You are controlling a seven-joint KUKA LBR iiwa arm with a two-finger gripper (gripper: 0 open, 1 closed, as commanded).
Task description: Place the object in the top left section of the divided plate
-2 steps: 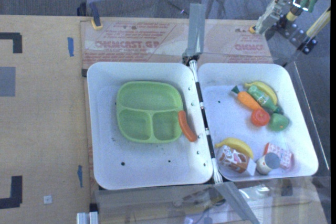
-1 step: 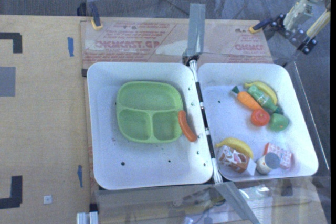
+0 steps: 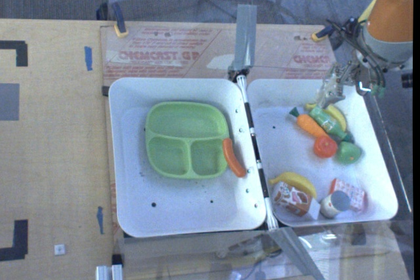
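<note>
The gripper [image 3: 331, 92] hangs over the far inner corner of the right bin [image 3: 387, 206], and the view is too small and cluttered there to tell whether the jaws stand wide or narrow; nothing can be made out between them. Just below and in front of them lies a tight heap of toy food: a green bottle-like piece [image 3: 326, 121], a yellow banana [image 3: 337, 116] touching it, an orange carrot [image 3: 308, 124] and, a little further on, a red tomato [image 3: 325, 147] and a green round fruit [image 3: 348, 152]. The task names no single object, so the likeliest pick, judging by nearness, is one from this heap. The carrot and the green piece both run on a slant from upper left to lower right, so the jaws would have to close across that slant. Well apart, by the bin's near wall, sit a second banana [image 3: 293, 180], a brown packet [image 3: 292, 199], a small can [image 3: 335, 204] and a red carton [image 3: 348, 194]. The goal lies to the left in the view, across the divider: the green divided plate [image 3: 187, 104] in the left bin [image 3: 131, 206], with an orange sausage-shaped piece [image 3: 233, 158] against its right rim. Its far compartment is one wide tray, so the drop belongs at that tray's left end. The surface [image 3: 52, 141] beyond bears only tape marks.
</note>
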